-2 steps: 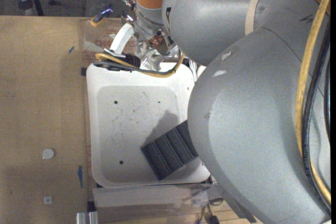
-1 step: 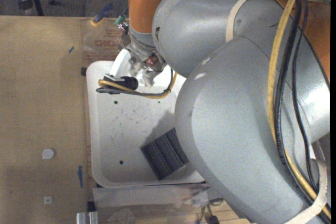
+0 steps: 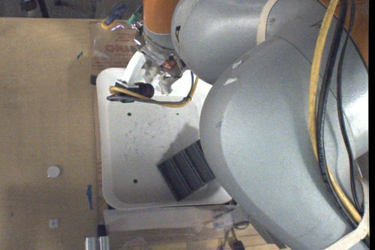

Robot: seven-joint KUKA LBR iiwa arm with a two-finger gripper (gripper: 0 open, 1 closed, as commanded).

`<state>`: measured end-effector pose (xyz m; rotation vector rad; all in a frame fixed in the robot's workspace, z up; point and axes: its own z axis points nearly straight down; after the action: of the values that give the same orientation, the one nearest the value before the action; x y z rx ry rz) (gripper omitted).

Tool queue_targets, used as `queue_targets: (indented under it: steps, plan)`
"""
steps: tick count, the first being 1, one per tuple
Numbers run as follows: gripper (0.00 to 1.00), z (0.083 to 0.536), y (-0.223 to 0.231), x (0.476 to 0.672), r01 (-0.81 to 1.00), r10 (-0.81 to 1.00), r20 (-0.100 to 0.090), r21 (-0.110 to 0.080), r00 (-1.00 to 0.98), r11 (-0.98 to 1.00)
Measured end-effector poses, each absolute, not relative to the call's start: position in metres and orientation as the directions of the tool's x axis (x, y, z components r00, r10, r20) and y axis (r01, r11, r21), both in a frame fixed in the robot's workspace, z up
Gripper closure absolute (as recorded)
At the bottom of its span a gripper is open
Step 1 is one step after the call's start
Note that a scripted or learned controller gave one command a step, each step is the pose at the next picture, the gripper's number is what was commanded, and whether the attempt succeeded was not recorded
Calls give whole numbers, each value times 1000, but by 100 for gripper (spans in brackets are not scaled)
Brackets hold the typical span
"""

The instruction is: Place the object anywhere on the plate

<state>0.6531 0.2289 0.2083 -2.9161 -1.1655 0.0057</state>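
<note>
Hovering with the gripper [image 3: 155, 78] at the top end of the bin [image 3: 129, 143]; cannot tell if spread or pinched. Could miss the dark block [image 3: 186, 170], well apart and partly under the arm [image 3: 281, 126].

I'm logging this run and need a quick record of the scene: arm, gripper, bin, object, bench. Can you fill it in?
arm: grey, orange band, reaching in from the right, hiding the bin's right side
gripper: over the bin's upper end in the view, apart from the block
bin: white, shallow, scuffed floor
block: dark grey, ribbed, flat on the bin floor, partly under the arm
bench: tan, one small pale disc
</note>
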Motion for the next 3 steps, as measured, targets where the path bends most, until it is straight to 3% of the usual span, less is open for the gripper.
queue_targets:
  steps: [1, 2, 3]
  plan:
    - [100, 218, 230, 653, 692, 692, -2, -2, 722, -722]
    - [100, 140, 184, 658, 728, 728, -3, -3, 686, -686]
    - [100, 196, 226, 663, 714, 714, 1, -1, 700, -700]
